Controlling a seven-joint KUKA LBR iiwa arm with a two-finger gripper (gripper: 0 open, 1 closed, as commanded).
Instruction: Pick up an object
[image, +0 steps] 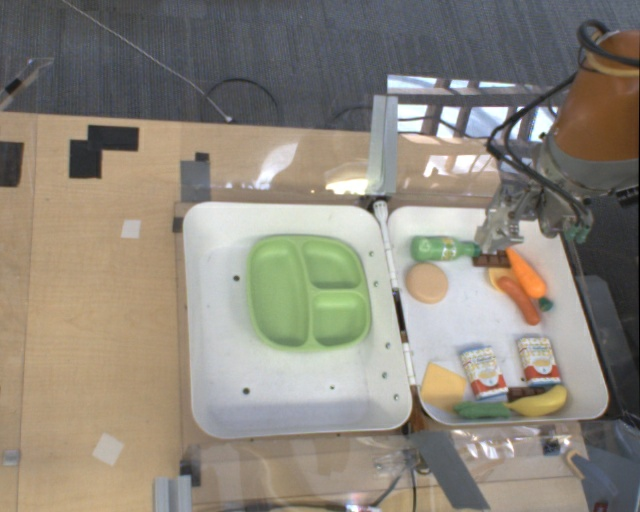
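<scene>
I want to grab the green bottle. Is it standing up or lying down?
Lying down. The small green plastic bottle rests on its side in the right white bin, its length running across the floor toward the grey tool.

The arm (600, 90) is cut off by the top and right edges. The gripper (497, 232) hides the cap end of the green bottle (438, 249) and part of a brown piece (490, 261) beside the carrot (527, 273). The labels on the two cans (481, 372) are too small to read.
</scene>
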